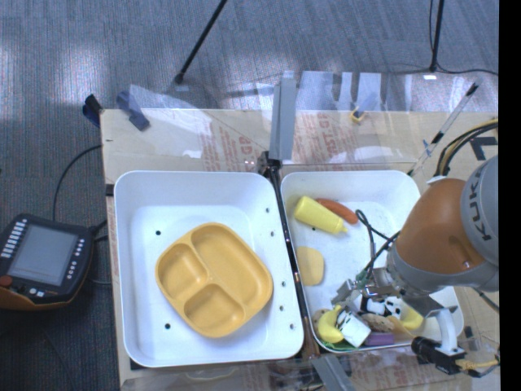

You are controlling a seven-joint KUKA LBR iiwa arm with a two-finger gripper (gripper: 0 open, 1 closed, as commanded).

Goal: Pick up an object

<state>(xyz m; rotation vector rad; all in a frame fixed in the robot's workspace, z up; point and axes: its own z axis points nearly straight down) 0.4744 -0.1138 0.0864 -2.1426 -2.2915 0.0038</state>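
Observation:
In the right bin (383, 182) a yellow squeeze bottle (319, 215) lies near the back, with an orange carrot (339, 210) just behind it. A pale yellow flat disc (310, 265) rests by the bin's left wall. At the front edge there is a heap: a yellow banana-like piece (328, 325), a white block (353, 330), a black-and-white toy (383, 306) and a purple piece (376, 340). My gripper (361, 293) is low over this heap, under the orange wrist (435, 235), which hides the bin's right front part.
The left bin (142, 194) bears a yellow divided plate (213, 278). A metal divider post (282, 125) rises behind the seam between the bins. Cables (368, 230) loop from the wrist over the right bin. A teach pendant (41, 259) lies left of the bench.

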